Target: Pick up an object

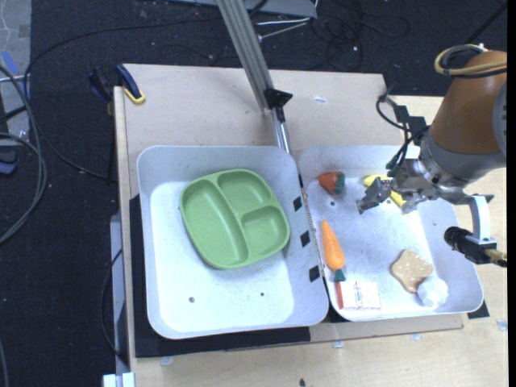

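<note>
Camera view: gripper (387,196) over right bin (451,301), finger state impossible to tell. Yellow object (376,182) just beside fingertips; carrot (332,247) near, lower left. Green plate (234,217) in left bin (161,297).

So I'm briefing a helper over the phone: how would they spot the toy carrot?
Look in the right bin, along its left wall. The carrot lies there lengthwise, above a small red and white box. It is the only long, tapered orange thing; the tomato-like toy farther up is round.
</note>
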Motion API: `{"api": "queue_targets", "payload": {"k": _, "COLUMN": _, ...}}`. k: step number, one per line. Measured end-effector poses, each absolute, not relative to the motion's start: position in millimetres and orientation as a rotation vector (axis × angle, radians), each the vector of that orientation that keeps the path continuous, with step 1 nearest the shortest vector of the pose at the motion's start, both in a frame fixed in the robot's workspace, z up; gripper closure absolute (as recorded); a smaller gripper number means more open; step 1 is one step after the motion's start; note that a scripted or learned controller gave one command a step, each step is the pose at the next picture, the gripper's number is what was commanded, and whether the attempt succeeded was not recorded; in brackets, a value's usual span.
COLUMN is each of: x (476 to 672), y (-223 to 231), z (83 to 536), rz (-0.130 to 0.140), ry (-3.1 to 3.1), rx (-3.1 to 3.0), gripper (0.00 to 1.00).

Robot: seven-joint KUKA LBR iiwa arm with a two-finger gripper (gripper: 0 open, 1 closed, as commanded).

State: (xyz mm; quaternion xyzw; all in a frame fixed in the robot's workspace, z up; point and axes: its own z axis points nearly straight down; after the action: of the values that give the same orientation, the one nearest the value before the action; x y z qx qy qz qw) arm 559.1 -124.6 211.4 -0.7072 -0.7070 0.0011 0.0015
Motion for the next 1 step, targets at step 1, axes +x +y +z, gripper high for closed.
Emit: {"api": "queue_targets", "payload": {"k": 1, "x": 554.0, "y": -133.9, "z": 157.8, "rz": 0.005, "ry": -2.216, "rx": -2.221, "gripper": 0.0}}
